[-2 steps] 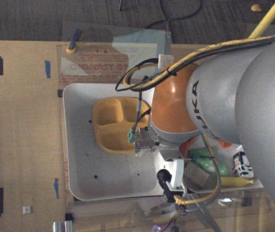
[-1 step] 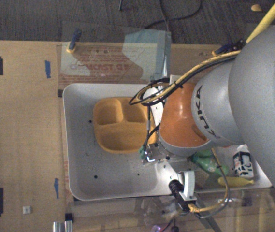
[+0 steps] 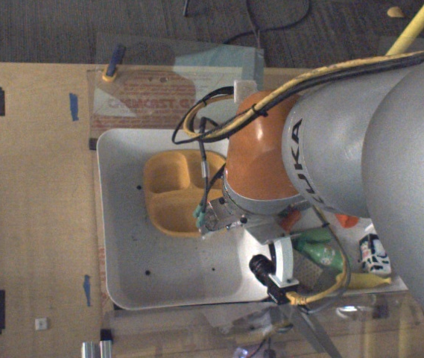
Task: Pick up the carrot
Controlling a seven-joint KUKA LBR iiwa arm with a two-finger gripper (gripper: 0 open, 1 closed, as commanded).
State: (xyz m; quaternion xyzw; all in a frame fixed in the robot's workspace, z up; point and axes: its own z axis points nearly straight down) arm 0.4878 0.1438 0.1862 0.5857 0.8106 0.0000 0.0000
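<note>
The big grey arm (image 3: 361,140) sweeps in from the right of the view, its orange band (image 3: 260,155) sitting over the inner edge of the near white bin (image 3: 122,222). Black and yellow cables loop across the top of the wrist. The gripper (image 3: 206,218) is down low at the wrist's left edge, right against the rim of a yellow divided dish (image 3: 168,189) that lies in this bin. There is a flash of teal at its tip, but the wrist blocks the line of sight, and I cannot tell whether the gripper is open or closed, or whether anything is in it.

The carrot? A small orange-red piece (image 3: 292,216) pokes out from under the arm, in the second bin on the right of the view. That looks like it, though most of it is hidden. It sits apart from the gripper, on the other side of the wrist. Just below it lies a green thing (image 3: 322,250), then a banana (image 3: 368,280) along the bin's lower edge and a white and dark object (image 3: 375,253) beside it. The tan counter (image 3: 33,200) stretches off to the left, dotted with blue tape.
</note>
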